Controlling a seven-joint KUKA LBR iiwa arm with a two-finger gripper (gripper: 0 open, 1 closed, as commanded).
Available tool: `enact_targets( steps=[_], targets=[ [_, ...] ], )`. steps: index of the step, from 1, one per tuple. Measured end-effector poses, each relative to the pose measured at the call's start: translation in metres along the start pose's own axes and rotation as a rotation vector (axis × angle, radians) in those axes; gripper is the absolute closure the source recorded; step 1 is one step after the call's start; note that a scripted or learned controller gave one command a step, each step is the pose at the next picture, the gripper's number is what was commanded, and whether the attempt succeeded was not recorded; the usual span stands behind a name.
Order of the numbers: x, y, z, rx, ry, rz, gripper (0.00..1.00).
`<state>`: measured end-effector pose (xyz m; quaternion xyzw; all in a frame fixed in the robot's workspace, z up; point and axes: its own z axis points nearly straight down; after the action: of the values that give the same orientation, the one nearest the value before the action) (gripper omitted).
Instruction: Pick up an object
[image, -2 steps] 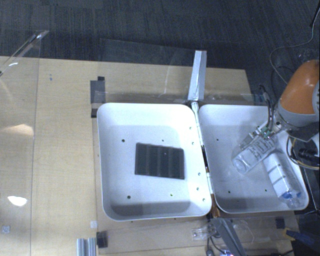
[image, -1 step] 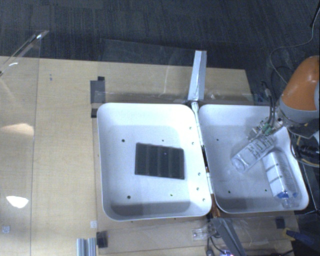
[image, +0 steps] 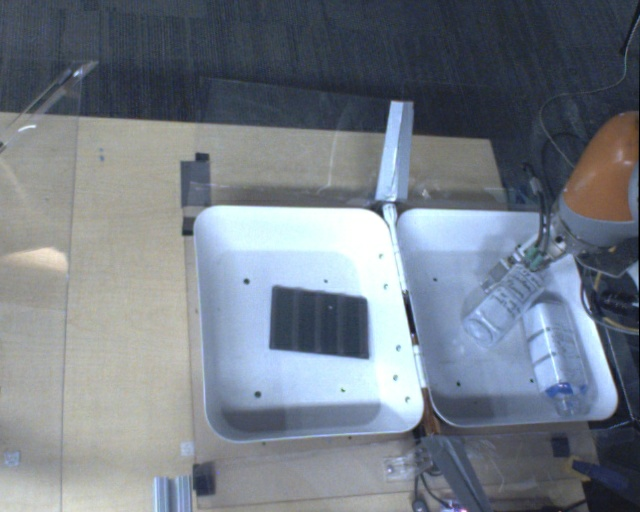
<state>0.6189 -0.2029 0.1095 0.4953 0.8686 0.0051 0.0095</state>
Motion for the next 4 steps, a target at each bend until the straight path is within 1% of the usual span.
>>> enact_targets(
  steps=[1, 2, 3, 4],
  targets=[
    [-0.005, 0.007, 0.019, 0.007, 0.001, -0.094, 0.0],
    [-0.006, 0.012, 0.005, -0.004, -0.006, -0.094, 1.0],
    [0.01, 0.029, -0.054, 0.009, 0.006, -0.231, 1.0],
    [0.01, 0.029, -0.054, 0.009, 0.006, -0.23, 0.0]
  ],
)
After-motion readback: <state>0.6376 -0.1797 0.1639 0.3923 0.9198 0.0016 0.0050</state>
